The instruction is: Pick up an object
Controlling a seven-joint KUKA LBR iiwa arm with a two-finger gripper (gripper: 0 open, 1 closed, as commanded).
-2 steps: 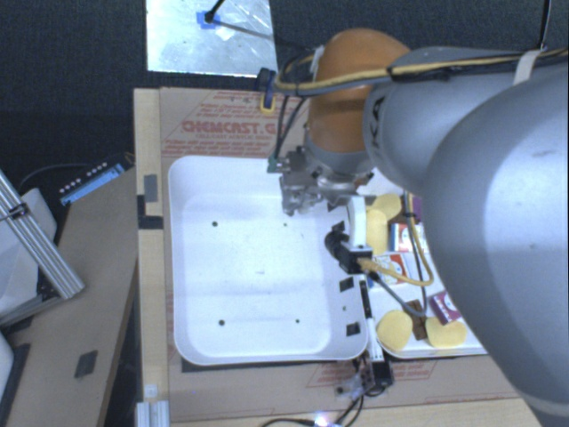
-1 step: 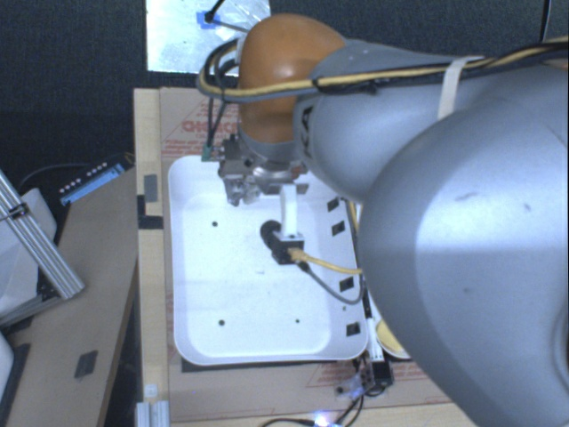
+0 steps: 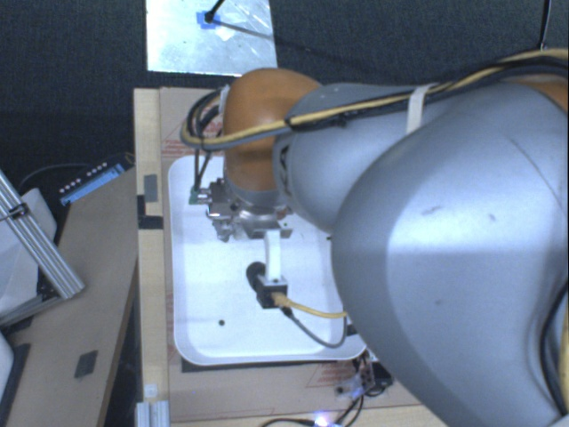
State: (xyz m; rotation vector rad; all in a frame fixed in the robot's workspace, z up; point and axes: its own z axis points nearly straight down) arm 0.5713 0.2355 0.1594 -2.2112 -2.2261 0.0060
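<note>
I watched the feed with the grey arm [image 3: 444, 238] reaching in from the right and covering most of that side of the bench [image 3: 151, 274]. Its orange band [image 3: 258, 114] sat over the far half of the white bin [image 3: 191, 336], with the gripper [image 3: 242, 221] just below the band, pointed down at the bin floor. From this high angle the wrist hid the working end, so I could not tell whether the tool was wide, narrow or holding anything.

The one loose thing I could see for picking was a small dark speck [image 3: 220, 322] on the bin floor. It lay near the front wall, toward the left, and well apart from the gripper. It was too small for me to tell its long axis or which way it pointed. The arm hid the rest of the bin to the right.

Outside the bin, a shiny sheet [image 3: 178, 34] lay beyond the bench's far edge, and a metal rail [image 3: 40, 252] ran at a slant on the left.
</note>
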